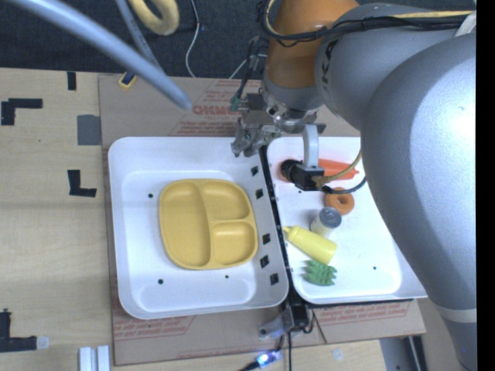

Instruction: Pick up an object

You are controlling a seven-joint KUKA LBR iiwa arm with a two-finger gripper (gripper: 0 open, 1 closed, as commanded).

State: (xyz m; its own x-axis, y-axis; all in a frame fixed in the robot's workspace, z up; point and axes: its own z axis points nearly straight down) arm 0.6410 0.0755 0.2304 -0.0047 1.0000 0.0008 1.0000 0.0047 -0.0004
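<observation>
Partly hidden behind arm (402, 130): carrot (340, 166) in right bin (387, 280); fingers' (246, 147) state unclear, too small to tell.

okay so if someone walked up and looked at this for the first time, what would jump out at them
Probably the big grey arm with its orange band, reaching in from the right and covering the right bin's far corner. Next, the yellow divided plate lying alone in the left bin. Then the cluster of small things in the right bin: a yellow bottle, a green toy, a carrot.
</observation>
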